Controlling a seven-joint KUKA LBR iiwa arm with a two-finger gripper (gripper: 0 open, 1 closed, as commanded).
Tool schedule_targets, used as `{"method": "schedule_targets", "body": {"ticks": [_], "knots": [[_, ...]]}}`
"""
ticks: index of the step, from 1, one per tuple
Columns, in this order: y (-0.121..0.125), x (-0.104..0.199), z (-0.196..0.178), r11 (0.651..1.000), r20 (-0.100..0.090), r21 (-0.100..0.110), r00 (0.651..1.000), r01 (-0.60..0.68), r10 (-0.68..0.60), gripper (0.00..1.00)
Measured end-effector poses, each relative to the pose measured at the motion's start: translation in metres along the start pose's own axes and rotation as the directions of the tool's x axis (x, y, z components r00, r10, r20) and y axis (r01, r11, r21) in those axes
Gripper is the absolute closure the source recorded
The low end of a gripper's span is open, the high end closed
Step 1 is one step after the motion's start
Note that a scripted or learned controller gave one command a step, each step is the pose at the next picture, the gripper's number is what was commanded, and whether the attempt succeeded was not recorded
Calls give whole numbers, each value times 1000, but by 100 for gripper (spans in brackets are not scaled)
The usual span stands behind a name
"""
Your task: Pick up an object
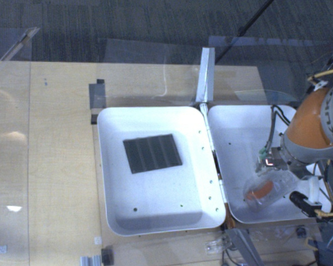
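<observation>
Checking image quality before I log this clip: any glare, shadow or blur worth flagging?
Camera view: pale reflections on the clear panel at left; soft shadow along the left bin near wall; the gripper area over the right bin looks blurred, the orange object indistinct.

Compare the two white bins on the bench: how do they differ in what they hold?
The left bin holds a flat dark ribbed panel; the right bin holds a reddish object under clear wrapping. The arm reaches over the right bin, not the left. Both are shallow, white and round-cornered.

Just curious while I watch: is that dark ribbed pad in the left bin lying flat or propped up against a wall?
Flat. The dark ribbed pad lies on the left bin floor, slightly skewed, its whole face showing, away from every wall.
</observation>
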State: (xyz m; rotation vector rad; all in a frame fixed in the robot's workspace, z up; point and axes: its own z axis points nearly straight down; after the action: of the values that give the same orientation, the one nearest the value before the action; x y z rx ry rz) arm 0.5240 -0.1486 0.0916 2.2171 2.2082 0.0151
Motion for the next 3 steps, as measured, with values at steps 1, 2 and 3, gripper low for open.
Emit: {"method": "schedule_targets", "body": {"ticks": [1, 2, 3], "knots": [[0, -1, 1, 1000, 3, -1, 1000, -1, 1, 0], [56, -18, -8, 974, -3, 9, 974, 225, -225, 0], [-15, -44, 0, 932, -1, 6, 932, 362, -362, 0]]}}
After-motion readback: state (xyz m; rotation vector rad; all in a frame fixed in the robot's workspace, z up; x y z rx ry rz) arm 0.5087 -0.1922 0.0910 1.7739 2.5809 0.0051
